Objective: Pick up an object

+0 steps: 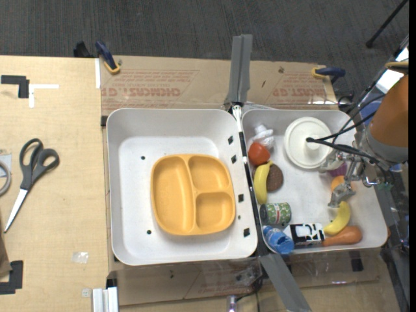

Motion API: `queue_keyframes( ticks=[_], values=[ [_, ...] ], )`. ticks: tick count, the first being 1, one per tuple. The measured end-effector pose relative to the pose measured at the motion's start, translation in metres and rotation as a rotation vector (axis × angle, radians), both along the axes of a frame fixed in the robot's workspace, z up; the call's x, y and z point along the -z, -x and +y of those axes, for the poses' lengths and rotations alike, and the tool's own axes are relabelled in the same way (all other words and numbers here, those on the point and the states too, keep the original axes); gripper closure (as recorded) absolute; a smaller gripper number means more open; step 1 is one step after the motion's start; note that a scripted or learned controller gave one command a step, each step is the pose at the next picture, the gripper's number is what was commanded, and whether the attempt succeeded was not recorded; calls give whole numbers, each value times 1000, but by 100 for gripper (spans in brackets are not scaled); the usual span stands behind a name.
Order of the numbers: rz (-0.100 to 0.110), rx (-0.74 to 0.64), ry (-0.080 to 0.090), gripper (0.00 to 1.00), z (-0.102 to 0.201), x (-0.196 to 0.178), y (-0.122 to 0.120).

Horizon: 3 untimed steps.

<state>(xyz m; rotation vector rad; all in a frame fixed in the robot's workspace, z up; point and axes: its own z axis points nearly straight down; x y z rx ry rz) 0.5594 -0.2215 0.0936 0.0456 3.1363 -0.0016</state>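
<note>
The right bin [302, 190] holds several small objects. A white bowl [308, 143] lies at its back. A red tomato [259, 153], a yellow banana [260, 182] and a brown lump [275, 177] line its left wall. Along the front are a green can [276, 213], a blue item [279, 240], a black-and-white box [307, 233], a small banana [339, 220] and an orange carrot [345, 236]. My gripper [344, 188] hangs over the bin's right side, just above the small banana, beside an orange piece [336, 183]. Nothing is visibly held.
The left bin [130, 174] holds a yellow divided plate [193, 194]. A vertical post [239, 70] stands behind the gap between the bins. Scissors [29, 168] lie on the bench at the far left. Cables [344, 132] cross above the white bowl.
</note>
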Motion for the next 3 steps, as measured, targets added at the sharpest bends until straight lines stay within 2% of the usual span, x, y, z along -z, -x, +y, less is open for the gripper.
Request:
queue_keyframes(
  ticks=[1,2,3],
  values=[
    [-6,-4,2,100,1,-11,-2],
    [-6,-4,2,0,1,-11,-2],
    [-1,108,-1,0,8,0,-11]
  ],
)
